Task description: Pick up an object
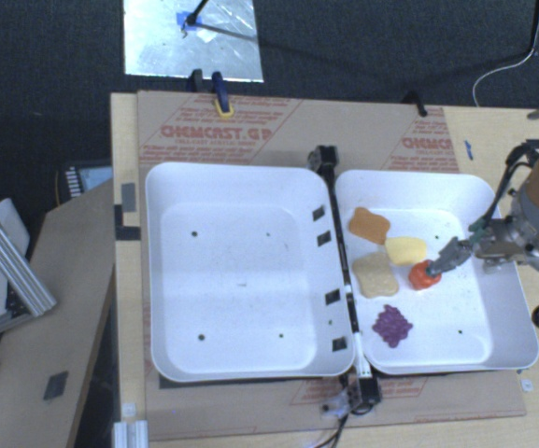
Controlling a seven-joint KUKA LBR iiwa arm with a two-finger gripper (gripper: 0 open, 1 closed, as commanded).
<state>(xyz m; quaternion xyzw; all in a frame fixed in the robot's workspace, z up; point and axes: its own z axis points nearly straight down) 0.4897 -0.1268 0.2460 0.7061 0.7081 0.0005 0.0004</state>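
In the right white bin (475, 343), past an orange wedge (369, 224), tan slab (375, 274) and purple cluster (392, 325), the gripper (440, 262) reaches low to the small red object (423, 276), apparently touching it; grip state unclear.

The surface (129, 278) is covered by a brown cardboard sheet (278, 129) printed with red lettering. Two shallow white bins are set side by side on the cardboard: the left bin (241, 278) and the right bin (493, 343), touching along a black hinge strip (339, 269). A yellow-and-blue clamp (220, 96) is fixed at the cardboard's far edge.
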